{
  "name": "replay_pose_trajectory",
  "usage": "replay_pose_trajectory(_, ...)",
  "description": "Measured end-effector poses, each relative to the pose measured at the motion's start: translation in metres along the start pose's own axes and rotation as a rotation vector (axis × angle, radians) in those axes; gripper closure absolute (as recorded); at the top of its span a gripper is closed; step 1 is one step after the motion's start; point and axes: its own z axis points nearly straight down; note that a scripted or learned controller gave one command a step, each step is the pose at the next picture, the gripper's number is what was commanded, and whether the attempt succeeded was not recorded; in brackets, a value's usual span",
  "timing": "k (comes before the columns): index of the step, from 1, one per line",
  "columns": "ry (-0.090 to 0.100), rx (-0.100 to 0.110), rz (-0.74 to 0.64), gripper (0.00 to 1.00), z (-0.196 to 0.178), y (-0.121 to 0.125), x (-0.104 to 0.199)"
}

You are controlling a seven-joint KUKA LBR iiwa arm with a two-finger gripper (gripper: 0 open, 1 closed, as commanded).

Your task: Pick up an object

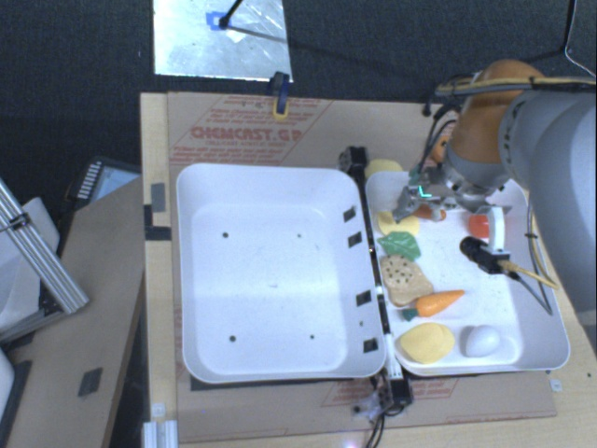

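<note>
While the gripper (410,203) is positioned low in the right bin (541,329), its state cannot be determined. A toy carrot (438,301) is located beside a cookie (403,278).

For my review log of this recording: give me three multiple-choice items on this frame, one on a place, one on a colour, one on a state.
1. Where do the toy foods lie?
A. Left bin
B. Right bin
C. On the cardboard

2. What colour is the leaf-shaped piece beside the cookie?
A. Green
B. Blue
C. Purple

3. How does the carrot lie?
A. Flat on the bin floor
B. Lifted by the arm
C. Outside the bins

Key: B, the foods sit in the right bin. A, the leaf is green, above the cookie. A, the carrot lies flat, apart from the gripper.
</note>
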Motion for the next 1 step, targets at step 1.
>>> replay_pose_trajectory(1,0.001,0.011,0.002,0.0,0.0114,0.012,0.0166)
